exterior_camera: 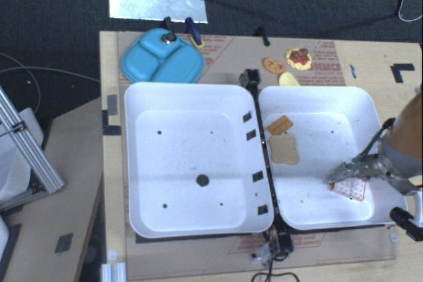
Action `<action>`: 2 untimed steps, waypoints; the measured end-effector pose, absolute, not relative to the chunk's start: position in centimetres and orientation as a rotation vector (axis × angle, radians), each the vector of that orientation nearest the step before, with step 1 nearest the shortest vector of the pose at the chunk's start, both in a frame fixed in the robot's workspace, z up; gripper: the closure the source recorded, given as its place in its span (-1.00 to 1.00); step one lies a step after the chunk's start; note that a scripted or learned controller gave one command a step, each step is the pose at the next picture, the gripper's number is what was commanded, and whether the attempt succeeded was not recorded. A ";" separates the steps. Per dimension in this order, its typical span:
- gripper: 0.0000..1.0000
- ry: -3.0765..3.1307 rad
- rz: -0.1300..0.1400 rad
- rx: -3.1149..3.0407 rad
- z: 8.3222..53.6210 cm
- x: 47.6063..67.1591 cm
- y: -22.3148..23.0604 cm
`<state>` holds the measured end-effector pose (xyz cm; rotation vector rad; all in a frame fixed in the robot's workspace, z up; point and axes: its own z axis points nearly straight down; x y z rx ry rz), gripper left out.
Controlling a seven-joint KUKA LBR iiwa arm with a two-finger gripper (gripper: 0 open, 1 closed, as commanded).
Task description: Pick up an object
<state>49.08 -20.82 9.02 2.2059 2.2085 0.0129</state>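
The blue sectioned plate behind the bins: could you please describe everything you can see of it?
The blue sectioned plastic plate lies flat on the brown cardboard sheet, just behind the far rim of the left white bin. Its outline is rounded and raised ridges split it into compartments. A small grey round object sits near its far edge.

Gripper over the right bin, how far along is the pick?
Done: the gripper has reached into the right bin, beside the red-and-white card. In hand: nothing visibly held. Left: grasp and lift; the cracker and tan slice lie untouched.
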 end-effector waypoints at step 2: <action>-1.00 2.222 -0.001 2.223 10.9 52.0 -20.7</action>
